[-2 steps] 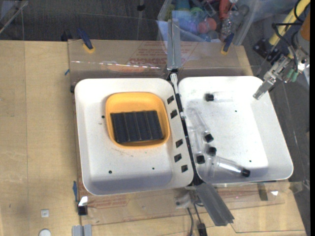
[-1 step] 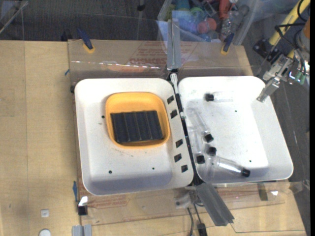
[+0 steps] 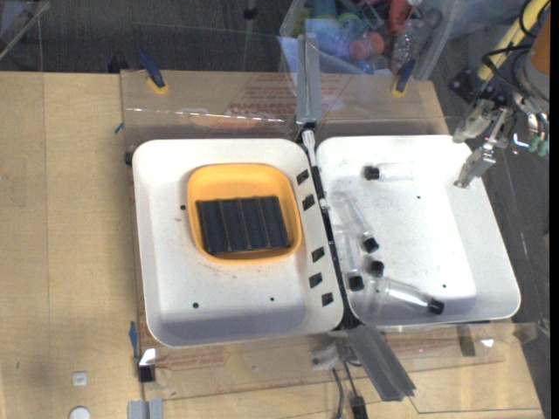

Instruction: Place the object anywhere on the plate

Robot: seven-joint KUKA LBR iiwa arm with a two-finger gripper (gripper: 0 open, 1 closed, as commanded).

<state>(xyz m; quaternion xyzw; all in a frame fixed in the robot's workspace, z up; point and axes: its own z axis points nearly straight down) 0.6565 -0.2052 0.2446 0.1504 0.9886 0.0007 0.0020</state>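
An orange plate with a raised rim sits in the left white bin. A black ribbed rectangular object lies flat on the plate, filling most of its middle. My gripper hangs over the far right corner of the right bin, well away from the plate. It is open with nothing between its two metal fingers.
Several clear tubes with black caps lie scattered in the right bin, mostly along its left side and front. A raised divider with black markers separates the bins. A clear box of coloured items stands behind the bench.
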